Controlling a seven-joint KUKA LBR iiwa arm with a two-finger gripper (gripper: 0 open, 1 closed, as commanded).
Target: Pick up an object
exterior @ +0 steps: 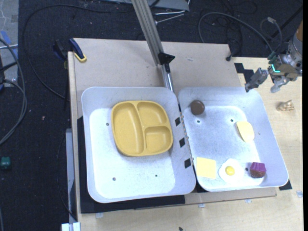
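My gripper point(266, 81) hangs open above the far right corner of the right bin point(219, 117), its two fingers spread apart with nothing between them. In that bin lie a brown round piece point(197, 108) at the far left, a pale yellow wedge point(245, 131) on the right, a yellow square slice point(207, 168) at the near left, a fried egg point(230, 170) beside it, and a purple piece point(257, 170) at the near right. All of them lie below and left of the gripper.
The left bin point(98, 172) holds a yellow divided plate point(142, 128). A slanted metal pole point(148, 23) runs down to the gap between the bins. A small tan object point(286, 106) lies on the bench to the right of the right bin.
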